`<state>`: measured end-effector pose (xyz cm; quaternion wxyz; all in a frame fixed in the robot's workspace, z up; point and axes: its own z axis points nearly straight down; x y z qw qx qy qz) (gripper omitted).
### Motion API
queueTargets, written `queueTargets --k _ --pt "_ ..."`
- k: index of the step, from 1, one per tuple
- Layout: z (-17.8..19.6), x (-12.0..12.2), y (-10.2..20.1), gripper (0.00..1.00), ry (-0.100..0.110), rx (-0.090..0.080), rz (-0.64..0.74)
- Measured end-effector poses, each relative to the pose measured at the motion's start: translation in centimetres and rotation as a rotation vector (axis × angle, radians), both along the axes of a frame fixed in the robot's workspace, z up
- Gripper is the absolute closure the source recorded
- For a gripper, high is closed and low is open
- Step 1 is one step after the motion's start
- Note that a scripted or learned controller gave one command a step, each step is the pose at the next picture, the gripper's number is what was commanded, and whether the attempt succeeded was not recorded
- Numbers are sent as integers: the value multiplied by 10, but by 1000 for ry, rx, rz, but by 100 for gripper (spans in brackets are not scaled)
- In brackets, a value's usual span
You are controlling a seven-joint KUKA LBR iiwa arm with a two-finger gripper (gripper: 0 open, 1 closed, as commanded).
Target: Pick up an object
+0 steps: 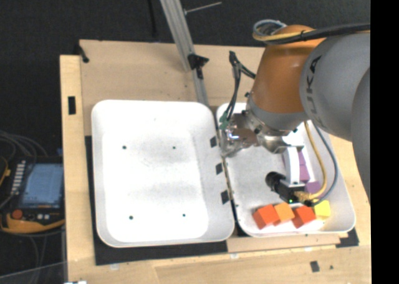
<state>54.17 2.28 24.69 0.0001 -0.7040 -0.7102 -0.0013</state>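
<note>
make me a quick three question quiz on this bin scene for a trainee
1. True or false: the orange blocks lie in the right shallow white plastic bin.
2. Which thing lies nearest the small yellow block? A) purple flat piece B) red-orange block C) teach pendant with blue screen
3. Fill in: the grey arm with the orange band hangs over the ____ bin.

Key: 1 true; 2 B; 3 right. The left white bin lies beside it.

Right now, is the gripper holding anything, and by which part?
Cannot be told: the gripper sits low at the right bin's left wall, with nothing visible between its fingers; the blocks lie apart.
</note>
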Motion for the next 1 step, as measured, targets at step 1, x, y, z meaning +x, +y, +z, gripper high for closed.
queueTargets --k 1 --pt "0 9 44 100 0 -1 -2"
